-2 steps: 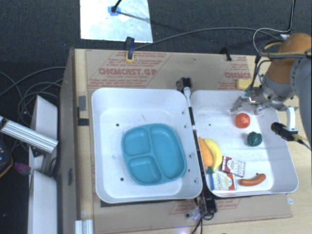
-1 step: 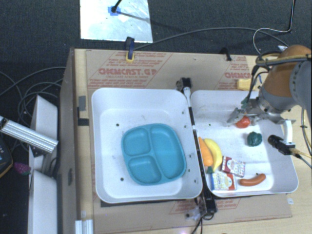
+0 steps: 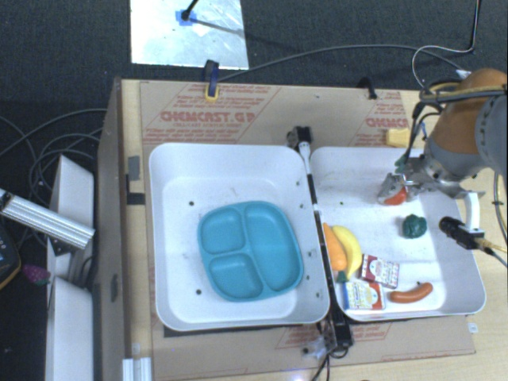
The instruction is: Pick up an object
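Red object (image 3: 394,198) between gripper (image 3: 394,189) fingers; one banana (image 3: 348,248), one sausage (image 3: 410,293), two cartons (image 3: 371,283).

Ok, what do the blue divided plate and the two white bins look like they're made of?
The blue divided plate looks like moulded plastic, matte: even colour, rounded compartment ridges, no glare. The two white bins, left and right, seem to be thin formed plastic with a smooth, slightly glossy finish and rounded corners, though painted metal can't be ruled out.

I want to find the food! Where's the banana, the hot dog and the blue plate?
banana (image 3: 348,247), camera view, middle of its yellow curve.
hot dog (image 3: 411,293), camera view, its middle.
blue plate (image 3: 274,244), camera view, big right compartment.
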Robot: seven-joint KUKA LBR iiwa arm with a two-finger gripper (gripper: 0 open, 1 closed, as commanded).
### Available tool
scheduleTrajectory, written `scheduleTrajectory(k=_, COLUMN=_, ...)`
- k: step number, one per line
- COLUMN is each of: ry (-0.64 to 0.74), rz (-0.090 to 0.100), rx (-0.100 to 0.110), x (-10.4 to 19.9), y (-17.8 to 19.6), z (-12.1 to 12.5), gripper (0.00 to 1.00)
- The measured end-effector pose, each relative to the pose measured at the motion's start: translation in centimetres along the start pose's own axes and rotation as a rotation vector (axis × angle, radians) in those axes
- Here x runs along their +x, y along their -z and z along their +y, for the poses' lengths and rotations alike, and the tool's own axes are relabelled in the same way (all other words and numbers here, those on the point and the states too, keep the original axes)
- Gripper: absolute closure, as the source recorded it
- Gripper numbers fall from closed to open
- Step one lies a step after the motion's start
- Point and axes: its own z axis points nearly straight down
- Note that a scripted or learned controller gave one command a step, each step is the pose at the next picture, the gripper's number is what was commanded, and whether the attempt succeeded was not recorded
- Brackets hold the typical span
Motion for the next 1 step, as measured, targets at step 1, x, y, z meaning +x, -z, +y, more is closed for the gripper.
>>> scheduleTrajectory(k=1, ry=-0.001, rz=0.003, rx=0.013, x=4.1, y=-1.27, z=4.2, gripper=1.0)
